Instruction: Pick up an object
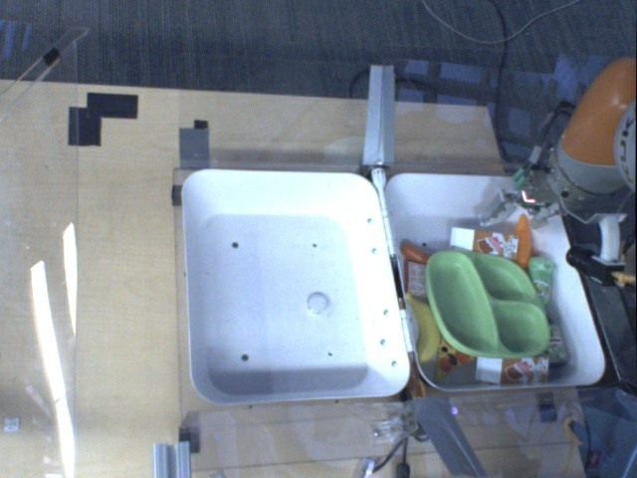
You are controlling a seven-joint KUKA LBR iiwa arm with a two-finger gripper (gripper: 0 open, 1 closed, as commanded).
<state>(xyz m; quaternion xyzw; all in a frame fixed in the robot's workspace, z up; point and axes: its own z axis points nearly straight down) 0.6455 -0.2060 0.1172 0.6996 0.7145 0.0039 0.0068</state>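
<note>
— How many bins, from the left?

— Two shallow white plastic ones with rounded corners. The left bin (279,287) is smooth and bare; the right bin (587,352) holds the clutter.

— Count it.

— One green two-lobed tray (488,307), glossy, long axis running from upper left to lower right. One yellow banana (427,332) just beside its left edge, lying roughly top to bottom. One orange carrot-shaped piece (523,242) near the far wall, about upright. Printed packets poke out underneath — number unclear.

— The gripper?

— The arm (597,142) hangs over the bin's far right corner; the gripper's opening cannot be made out.
</note>
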